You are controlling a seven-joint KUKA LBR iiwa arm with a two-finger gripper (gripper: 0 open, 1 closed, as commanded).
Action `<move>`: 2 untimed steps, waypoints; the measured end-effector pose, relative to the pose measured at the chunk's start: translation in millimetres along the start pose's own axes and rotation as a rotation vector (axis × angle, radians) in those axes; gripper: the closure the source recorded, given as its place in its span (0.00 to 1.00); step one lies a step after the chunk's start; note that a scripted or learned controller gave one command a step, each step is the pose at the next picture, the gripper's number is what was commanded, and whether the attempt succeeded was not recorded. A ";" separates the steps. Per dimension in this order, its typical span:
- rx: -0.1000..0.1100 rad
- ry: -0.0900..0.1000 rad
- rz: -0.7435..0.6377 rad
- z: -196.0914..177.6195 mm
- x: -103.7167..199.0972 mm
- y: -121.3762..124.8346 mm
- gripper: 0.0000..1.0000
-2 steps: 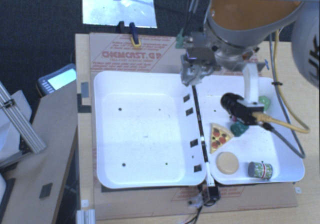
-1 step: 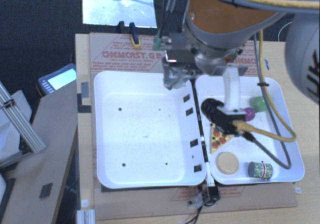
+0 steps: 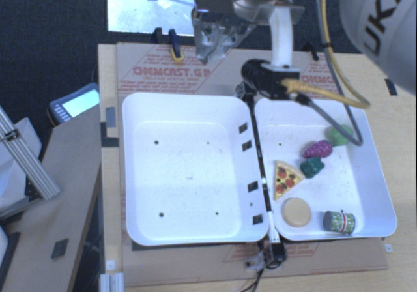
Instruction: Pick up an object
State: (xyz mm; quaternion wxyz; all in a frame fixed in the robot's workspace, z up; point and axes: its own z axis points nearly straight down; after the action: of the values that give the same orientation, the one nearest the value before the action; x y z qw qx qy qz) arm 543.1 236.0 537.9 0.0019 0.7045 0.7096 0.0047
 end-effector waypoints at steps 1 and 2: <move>0.007 -0.003 0.002 2.8 -1.8 -1.7 0.00; 0.004 -0.002 -0.003 -8.8 -1.6 -1.3 1.00</move>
State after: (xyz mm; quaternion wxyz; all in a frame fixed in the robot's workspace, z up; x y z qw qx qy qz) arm 541.7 234.4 546.7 0.0011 0.7036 0.7106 0.0024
